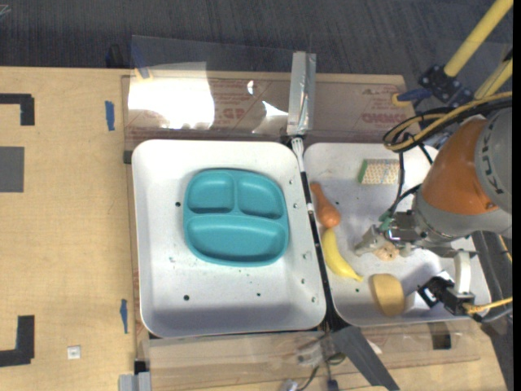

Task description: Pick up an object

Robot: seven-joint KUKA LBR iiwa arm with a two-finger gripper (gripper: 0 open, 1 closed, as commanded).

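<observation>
Bench [57, 218]: wooden, bears two white bins — left bin [155, 300], right bin [350, 304].
Left bin: one teal divided plate [236, 217], flat at centre.
Right bin: one banana [336, 256], one carrot [326, 206], one tan block [387, 293], loose for picking.
My gripper [381, 239]: low beside banana — open or closed, cannot tell.

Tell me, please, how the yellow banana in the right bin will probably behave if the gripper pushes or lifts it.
The banana is curved and smooth-skinned, so a push would likely spin it rather than slide it straight. It lies near the bin wall, beside the carrot, so it may jam there. It looks like a toy, probably light and stiff.
</observation>
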